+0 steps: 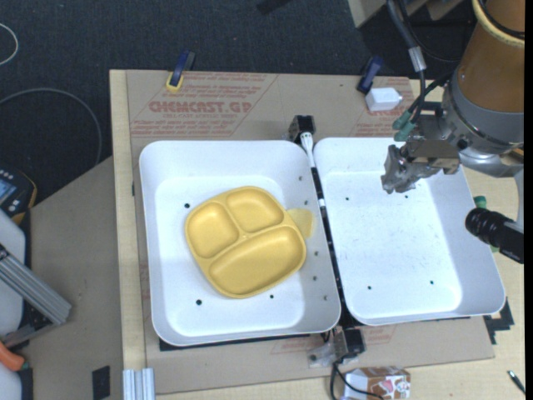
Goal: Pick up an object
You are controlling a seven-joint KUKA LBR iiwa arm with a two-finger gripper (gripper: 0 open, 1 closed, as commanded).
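Observation:
A yellow divided plate [244,240] with three compartments lies flat in the left bin [158,223], slightly right of its middle. A small pale yellow piece [301,221] sits against the plate's right edge, near the wall between the bins. My gripper [400,182] hangs over the upper part of the right bin [466,248], well to the right of the plate and apart from it. Nothing shows between its fingers.
The two white bins sit side by side on a cardboard sheet [208,102]. Blue clamps [178,70] hold the sheet's far edge, and a small white block [383,99] rests by the right one. Cables and small hardware lie beyond the bins' near edge.

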